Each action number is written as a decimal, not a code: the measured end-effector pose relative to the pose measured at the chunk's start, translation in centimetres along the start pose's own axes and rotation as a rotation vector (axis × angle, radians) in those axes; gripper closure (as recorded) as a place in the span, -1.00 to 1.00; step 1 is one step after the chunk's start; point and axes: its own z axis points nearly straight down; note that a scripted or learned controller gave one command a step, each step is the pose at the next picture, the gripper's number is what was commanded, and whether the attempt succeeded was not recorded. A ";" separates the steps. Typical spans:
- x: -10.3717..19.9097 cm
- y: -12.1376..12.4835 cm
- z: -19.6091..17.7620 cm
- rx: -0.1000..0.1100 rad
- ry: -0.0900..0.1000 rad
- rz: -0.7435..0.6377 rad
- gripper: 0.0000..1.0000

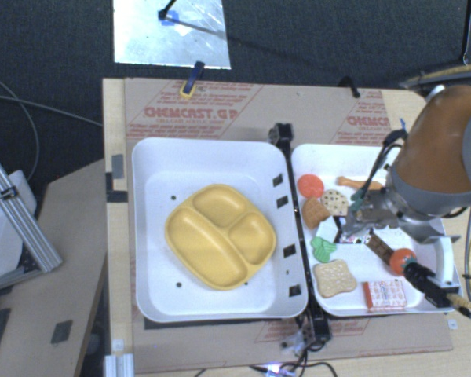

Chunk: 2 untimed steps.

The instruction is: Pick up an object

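the right bin [447, 285] is crowded with toy food right up to its walls, the gripper [352, 228] low at its middle, just beside a round cookie [335, 202] and a green piece [323, 248], while the yellow tray [220, 235] sits alone in the roomier left bin [153, 179].

a pale yellow divided plate [220, 235] lies in the white left bin [153, 171]. the white right bin [318, 159] holds an orange-red round piece [310, 185], a speckled tan cookie [335, 202], a green piece [323, 248], a beige toast slice [334, 278] and a red-and-white patterned packet [385, 294].
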 end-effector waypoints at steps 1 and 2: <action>0.0 0.1 -1.1 -0.003 0.000 -0.004 1.00; 0.0 0.2 -2.1 -0.005 0.000 -0.008 1.00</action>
